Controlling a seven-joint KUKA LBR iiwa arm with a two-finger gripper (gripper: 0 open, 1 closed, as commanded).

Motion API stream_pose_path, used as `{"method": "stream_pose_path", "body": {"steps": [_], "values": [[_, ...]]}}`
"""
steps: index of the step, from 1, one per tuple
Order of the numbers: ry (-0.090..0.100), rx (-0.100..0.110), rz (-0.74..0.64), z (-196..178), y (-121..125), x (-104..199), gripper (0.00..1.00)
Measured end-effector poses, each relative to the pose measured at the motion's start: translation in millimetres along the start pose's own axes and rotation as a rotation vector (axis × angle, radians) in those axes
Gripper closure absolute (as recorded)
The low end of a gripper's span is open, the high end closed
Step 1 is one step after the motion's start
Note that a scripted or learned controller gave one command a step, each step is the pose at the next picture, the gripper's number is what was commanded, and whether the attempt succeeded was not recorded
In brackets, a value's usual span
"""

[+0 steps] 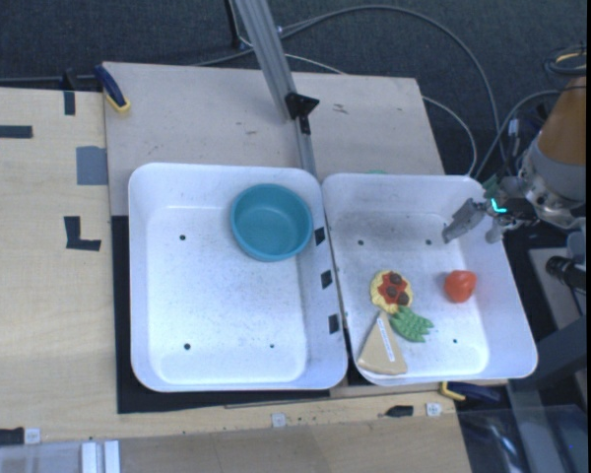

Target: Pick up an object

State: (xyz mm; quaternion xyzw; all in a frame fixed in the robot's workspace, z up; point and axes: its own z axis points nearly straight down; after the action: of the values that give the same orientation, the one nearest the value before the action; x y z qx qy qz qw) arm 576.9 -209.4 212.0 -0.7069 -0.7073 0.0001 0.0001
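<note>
End effector (pixel 478 223) spread open, holding nothing, at two o'clock above the red tomato (pixel 460 286) in the right bin (pixel 512 353)

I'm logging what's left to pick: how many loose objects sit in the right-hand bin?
3. A red tomato-like piece toward the right wall; a yellow flower toy with green leaves near the middle; a tan wedge at the front edge, touching the flower's stem. Nothing looks hidden.

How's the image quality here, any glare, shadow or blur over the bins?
Camera view: lighting is even and soft, no harsh glare on the white bins; the blue bowl and tomato read clearly with only faint shadows; the gripper at the right bin's edge looks slightly soft, its fingers hard to resolve.
</note>
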Motion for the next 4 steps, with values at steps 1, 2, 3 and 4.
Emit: {"method": "stream_pose_path", "body": {"steps": [1,2,3,4], "values": [[0.0,0.0,0.0,0.0,0.0,0.0,0.0],[0.001,0.004,-0.001,44.1,3.6,3.9,0.0],[0.001,0.006,0.0,105.2,-2.2,-0.2,0.0],[-0.001,-0.001,-0.001,122.7,-1.8,0.1,0.0]]}}
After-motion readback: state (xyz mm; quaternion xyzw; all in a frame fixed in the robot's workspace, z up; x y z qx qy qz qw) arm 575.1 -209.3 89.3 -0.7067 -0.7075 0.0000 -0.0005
